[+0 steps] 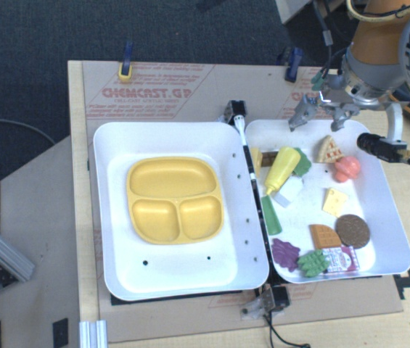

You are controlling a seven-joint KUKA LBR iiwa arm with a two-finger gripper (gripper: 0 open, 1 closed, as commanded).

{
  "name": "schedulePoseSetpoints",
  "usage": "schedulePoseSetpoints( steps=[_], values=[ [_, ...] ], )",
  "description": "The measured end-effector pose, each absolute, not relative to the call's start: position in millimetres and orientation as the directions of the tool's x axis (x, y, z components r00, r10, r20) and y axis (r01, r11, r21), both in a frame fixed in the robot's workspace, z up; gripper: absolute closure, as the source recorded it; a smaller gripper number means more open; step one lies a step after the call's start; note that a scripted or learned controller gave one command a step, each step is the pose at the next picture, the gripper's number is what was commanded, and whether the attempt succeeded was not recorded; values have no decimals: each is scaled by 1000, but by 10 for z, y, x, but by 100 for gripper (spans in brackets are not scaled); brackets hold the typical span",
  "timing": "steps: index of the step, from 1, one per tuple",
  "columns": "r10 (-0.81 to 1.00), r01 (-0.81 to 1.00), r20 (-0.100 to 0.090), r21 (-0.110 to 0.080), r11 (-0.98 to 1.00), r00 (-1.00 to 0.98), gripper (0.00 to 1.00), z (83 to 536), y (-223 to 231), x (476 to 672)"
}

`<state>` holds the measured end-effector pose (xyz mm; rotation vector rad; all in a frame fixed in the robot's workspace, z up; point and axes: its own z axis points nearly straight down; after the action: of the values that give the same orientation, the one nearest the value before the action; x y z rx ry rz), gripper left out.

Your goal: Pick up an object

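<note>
My gripper (316, 117) hangs over the far edge of the right bin (390, 216), open, with nothing between its fingers. Just below it lie a waffle-patterned wedge (329, 150) and a pink ball (347, 169). To the left rests a yellow bottle (281, 170) on a green piece (301, 164). Further forward are a yellow cheese block (335, 201), a brown round cookie (353, 231), an orange cracker (324, 235), purple grapes (285, 253) and a green broccoli toy (312, 263).
The left bin (110, 194) holds a yellow divided tray (175, 199). A green strip (271, 214) lies by the right bin's left wall. A pink-and-white packet (343, 259) sits near the front. Clamps stand on the bench's far edge.
</note>
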<state>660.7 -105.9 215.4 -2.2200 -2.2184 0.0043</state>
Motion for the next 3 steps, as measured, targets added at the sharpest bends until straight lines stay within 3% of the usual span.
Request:
schedulePoseSetpoints(
  steps=[1,3],
  values=[
    [1000,1000,1,-7,0,0,0,1531,-1073,6649],
    [1000,1000,0,-3,1,-1,0,845,-1053,6630]
  ],
)
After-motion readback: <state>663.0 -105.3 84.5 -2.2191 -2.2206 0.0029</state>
